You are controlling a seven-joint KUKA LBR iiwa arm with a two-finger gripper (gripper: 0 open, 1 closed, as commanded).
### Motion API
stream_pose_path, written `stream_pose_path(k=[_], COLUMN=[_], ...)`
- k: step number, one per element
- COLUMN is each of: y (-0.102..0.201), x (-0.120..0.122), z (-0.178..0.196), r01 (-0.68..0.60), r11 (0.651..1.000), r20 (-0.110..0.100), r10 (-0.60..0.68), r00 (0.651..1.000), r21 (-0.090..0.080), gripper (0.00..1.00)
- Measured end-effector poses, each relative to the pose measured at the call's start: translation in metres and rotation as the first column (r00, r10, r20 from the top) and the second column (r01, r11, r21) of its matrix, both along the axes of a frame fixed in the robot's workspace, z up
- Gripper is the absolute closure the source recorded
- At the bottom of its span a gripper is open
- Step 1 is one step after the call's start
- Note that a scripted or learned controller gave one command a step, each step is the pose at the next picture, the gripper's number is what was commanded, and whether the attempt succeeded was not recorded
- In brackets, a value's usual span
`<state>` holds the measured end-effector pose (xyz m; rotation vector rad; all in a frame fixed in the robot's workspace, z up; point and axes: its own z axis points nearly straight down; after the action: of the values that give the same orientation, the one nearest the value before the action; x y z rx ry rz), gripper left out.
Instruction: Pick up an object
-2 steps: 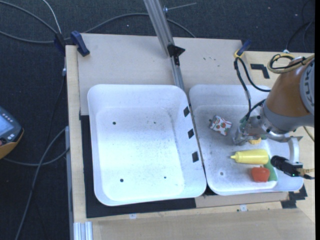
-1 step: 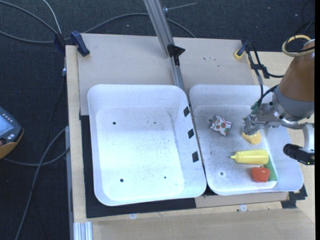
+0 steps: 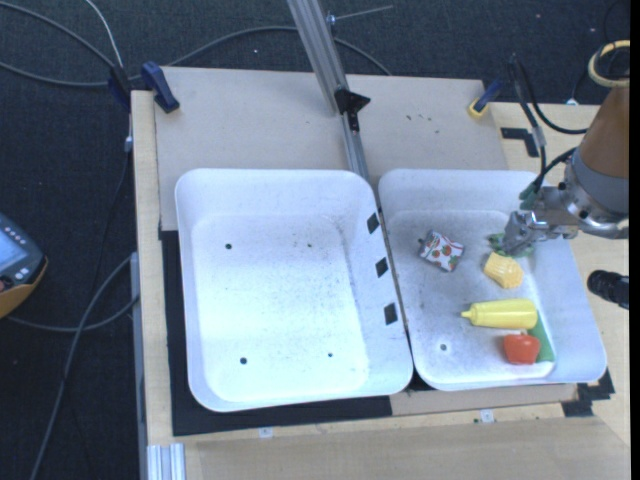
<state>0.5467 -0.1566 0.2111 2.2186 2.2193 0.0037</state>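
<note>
On the bench two shallow white bins sit side by side. Left bin point(image 3: 200, 208): speckled floor, a few dark dots on it. Right bin point(image 3: 410, 193): all the loose items lie here.

Arm point(image 3: 605, 158) enters from the right, grey at the wrist with an orange-brown band above. Gripper point(image 3: 518, 236) is low over the right bin's far right part, just above and beside a pale yellow lump point(image 3: 503, 269). Whether it touches the lump cannot be told. Something green point(image 3: 496, 239) shows at the gripper's left edge; too small to name. From this angle I cannot tell whether the gripper is open or closed, nor whether it holds anything.

Other items in the right bin:
- small crumpled packet point(image 3: 440, 251), red, white and green, near the middle, well apart from the gripper
- yellow bottle-like piece point(image 3: 500, 315) lying on its side, toward the near right
- red piece point(image 3: 520, 348) just in front of the yellow one, close to the near rim, with a green strip point(image 3: 544, 336) beside them

Grey metal pole point(image 3: 320, 43) slants down from the top to the seam between the bins. Blue clamp point(image 3: 160, 86) at the board's far left corner, a yellow-and-blue one point(image 3: 486, 96) at far right. Cables point(image 3: 60, 28) trail over the dark floor at left.
</note>
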Motion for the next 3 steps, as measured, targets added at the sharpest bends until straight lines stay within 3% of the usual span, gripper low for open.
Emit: stream_pose_path(k=[2,3], y=[0.112,0.153], x=[0.02,0.038], z=[-0.001,0.009], r01=[-0.004,-0.002], r11=[1.0,1.0], r20=[-0.004,-0.003], r10=[0.004,0.002], r00=[1.0,1.0], r21=[0.002,0.001], gripper=[1.0,1.0])
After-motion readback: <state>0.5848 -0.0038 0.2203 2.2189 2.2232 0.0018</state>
